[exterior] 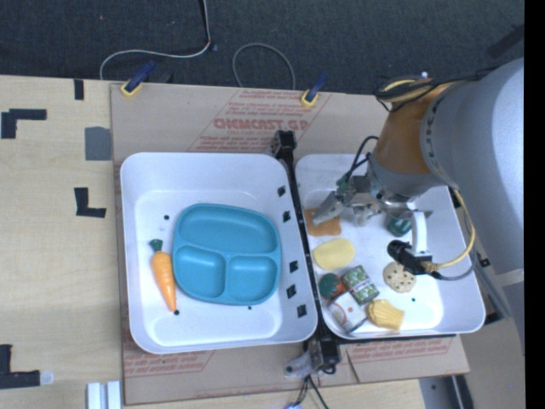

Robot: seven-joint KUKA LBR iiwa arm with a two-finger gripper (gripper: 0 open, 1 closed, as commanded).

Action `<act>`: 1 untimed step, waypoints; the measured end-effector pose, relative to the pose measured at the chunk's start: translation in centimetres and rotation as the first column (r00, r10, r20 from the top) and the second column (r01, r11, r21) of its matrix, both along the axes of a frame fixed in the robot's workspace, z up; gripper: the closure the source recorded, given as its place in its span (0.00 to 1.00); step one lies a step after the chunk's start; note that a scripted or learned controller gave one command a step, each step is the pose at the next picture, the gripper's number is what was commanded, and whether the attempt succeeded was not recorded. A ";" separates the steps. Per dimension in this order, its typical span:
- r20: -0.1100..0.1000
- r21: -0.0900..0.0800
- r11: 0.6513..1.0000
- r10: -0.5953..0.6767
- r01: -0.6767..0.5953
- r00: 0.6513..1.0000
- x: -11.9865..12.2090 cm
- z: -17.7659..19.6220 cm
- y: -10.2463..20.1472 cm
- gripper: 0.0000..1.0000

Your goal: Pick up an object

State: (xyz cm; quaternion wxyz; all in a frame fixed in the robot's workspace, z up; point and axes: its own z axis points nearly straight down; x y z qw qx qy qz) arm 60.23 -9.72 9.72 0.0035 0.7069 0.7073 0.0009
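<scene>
1. Two shallow white bins are seen on a sheet of brown cardboard (247, 122) with red print. A metal clamp (311, 365) at the near edge, between the bins, is too small to be made out in detail.
2. A yellow ridged piece (385, 315) is seen at the near edge of the right bin (434, 305). Beside it, a pale item with red markings (342, 313) is partly covered and cannot be identified.
3. A glossy green packet (359, 285) is laid over a dark round thing (328, 286), so only part of that thing is shown.
4. A round, speckled biscuit (398, 277) and a smooth yellow oval (334, 252) are found farther in, well apart.
5. In the left bin (221, 318), a matte blue plate (226, 254) with three sections is set in the middle. A tapered orange carrot (163, 278) with a green top is laid just beside its left edge.
6. A flat orange-brown piece (324, 225) is placed against the right bin's left wall. The gripper (339, 206) is seen right above its far edge. Whether the gripper is parted or closed cannot be told, and no hold can be confirmed.
7. A teal thing (398, 224) is half hidden under the wrist.
8. The grey arm (477, 143), banded in orange, is cut off at the right.
9. At the far cardboard edge, a yellow clip (132, 86) and a blue clip (315, 86) are fixed. A thin cable (204, 24) is looped over dark carpet beyond them.
</scene>
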 end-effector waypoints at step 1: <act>-0.008 0.005 1.000 0.001 -0.001 1.000 2.7 -1.2 -0.7 0.00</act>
